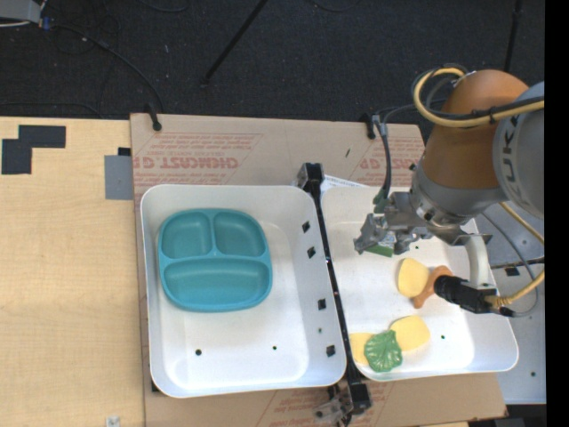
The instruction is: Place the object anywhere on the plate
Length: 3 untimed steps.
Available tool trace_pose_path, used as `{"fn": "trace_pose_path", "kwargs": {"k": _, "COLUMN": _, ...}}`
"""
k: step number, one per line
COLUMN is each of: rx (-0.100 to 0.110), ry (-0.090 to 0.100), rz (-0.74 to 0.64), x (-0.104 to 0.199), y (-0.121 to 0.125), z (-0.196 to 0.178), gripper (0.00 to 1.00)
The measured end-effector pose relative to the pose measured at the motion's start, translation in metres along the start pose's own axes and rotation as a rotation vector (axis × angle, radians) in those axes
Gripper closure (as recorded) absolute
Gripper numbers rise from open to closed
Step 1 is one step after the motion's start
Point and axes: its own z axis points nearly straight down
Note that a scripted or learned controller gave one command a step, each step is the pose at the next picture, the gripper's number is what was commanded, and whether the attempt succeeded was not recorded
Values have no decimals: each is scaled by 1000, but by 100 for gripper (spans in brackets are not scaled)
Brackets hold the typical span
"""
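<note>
**Arm is reaching for something green in the right bin**

A small green thing [380, 249] is lying in the right bin [498, 350], near its top, right under the gripper [378, 237]. It is too small to name. The gripper is hanging over it, touching or almost touching, and I cannot tell how its jaws are set. So the picking-up step seems to be going on.

Nearby, a yellow toy with an orange handle [413, 278] is lying in the same bin, and a green leafy toy [384, 351] is sitting on yellow pieces [409, 332]. The teal plate [214, 259] is waiting in the left bin [178, 363], well apart. Next, the arm is needing a good hold, then a lift over the middle wall.
</note>
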Motion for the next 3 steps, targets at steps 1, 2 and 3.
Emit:
{"fn": "trace_pose_path", "kwargs": {"k": 1, "rx": -2, "ry": 0, "rz": -1, "x": 53, "y": 0, "z": -4, "gripper": 100}}
{"fn": "trace_pose_path", "kwargs": {"k": 2, "rx": 0, "ry": 1, "rz": -2, "x": 109, "y": -16, "z": -6, "gripper": 100}}
{"fn": "trace_pose_path", "kwargs": {"k": 3, "rx": 2, "ry": -2, "rz": -1, "x": 160, "y": -25, "z": 15, "gripper": 100}}
